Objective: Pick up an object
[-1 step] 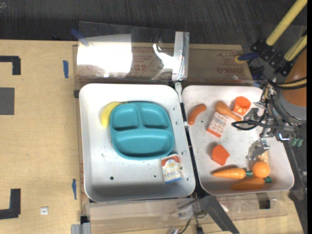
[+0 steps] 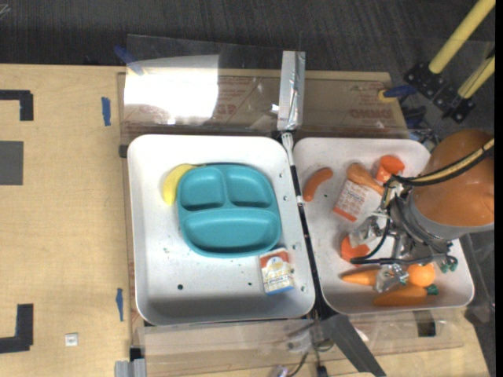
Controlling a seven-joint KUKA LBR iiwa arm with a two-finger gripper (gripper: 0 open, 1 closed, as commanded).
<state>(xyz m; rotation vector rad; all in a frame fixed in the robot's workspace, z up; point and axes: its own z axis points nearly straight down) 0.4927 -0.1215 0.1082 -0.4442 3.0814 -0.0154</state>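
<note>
Under the arm, jaws hidden among toy food in right bin.

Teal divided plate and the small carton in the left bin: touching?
Apart. The camera view shows a strip of white bin floor between the lower right edge of the teal divided plate and the small carton, which lies nearer the left bin front corner.
</note>
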